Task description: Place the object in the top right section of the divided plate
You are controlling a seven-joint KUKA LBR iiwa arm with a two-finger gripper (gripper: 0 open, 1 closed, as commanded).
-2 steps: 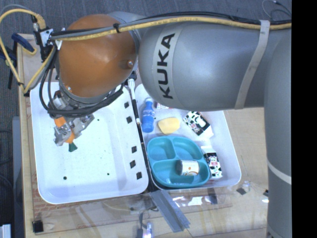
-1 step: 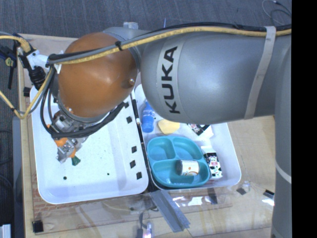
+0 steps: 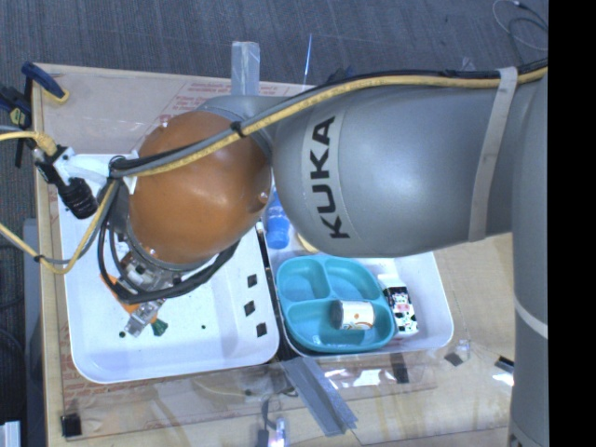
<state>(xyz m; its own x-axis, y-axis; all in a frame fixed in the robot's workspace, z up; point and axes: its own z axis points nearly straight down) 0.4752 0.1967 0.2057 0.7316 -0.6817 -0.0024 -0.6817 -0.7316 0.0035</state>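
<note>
Bins sit side by side on the surface (image 3: 93, 96): the left bin (image 3: 214, 343) is a shallow white tray, and the right bin (image 3: 438, 319) holds a blue divided plate (image 3: 312, 282). The grey arm (image 3: 400, 170) reaches in from the right and crosses over the plate's far side, its orange band (image 3: 191, 189) hanging above the left bin.

Below the band, the claw (image 3: 142, 319) points down into the left bin near its lower left corner. Its tip is small and partly lost among cables, so how far apart it stands cannot be told. A small green object (image 3: 159, 326) lies just beside the tip on the bin floor; whether the claw touches it cannot be made out.

On the plate, a small cylindrical object (image 3: 355, 316), white with an orange-brown end, lies on its side in the large lower section, close to the divider. The two upper sections are partly covered by the arm. A black-and-white patterned item (image 3: 401, 310) rests in the right bin just beside the plate's right rim. A blue bottle-like thing (image 3: 277, 226) shows between the bins under the arm. Yellow and black cables (image 3: 56, 170) trail along the left side of the surface.
</note>
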